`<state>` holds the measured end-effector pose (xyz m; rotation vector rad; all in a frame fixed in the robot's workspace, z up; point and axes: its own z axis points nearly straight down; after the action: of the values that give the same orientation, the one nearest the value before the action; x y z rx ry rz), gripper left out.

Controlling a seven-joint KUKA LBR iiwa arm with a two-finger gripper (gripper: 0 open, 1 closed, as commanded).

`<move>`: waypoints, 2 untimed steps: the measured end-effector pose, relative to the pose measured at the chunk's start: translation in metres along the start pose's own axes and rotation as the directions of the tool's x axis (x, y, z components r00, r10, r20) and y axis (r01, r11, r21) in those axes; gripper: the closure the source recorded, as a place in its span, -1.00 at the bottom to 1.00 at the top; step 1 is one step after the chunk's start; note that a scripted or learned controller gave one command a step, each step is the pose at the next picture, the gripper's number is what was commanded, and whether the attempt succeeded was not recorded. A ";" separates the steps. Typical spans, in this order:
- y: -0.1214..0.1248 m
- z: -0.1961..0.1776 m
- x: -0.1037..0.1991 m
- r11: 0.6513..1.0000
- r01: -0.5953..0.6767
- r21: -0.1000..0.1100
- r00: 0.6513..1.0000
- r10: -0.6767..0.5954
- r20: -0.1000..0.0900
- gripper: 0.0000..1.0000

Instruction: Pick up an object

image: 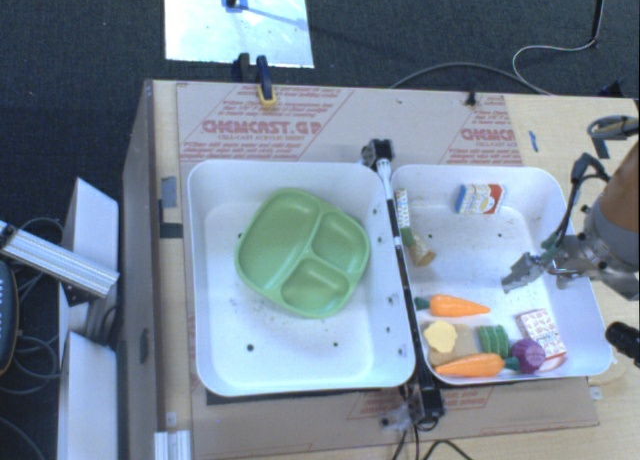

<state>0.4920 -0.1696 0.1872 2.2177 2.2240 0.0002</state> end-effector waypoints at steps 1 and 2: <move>0.012 0.088 0.047 1.000 -0.003 -0.014 1.000 0.003 0.004 -1.00; 0.085 0.103 0.063 1.000 0.001 -0.002 1.000 -0.001 0.000 -1.00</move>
<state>0.5773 -0.1061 0.0844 2.2156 2.2248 0.0025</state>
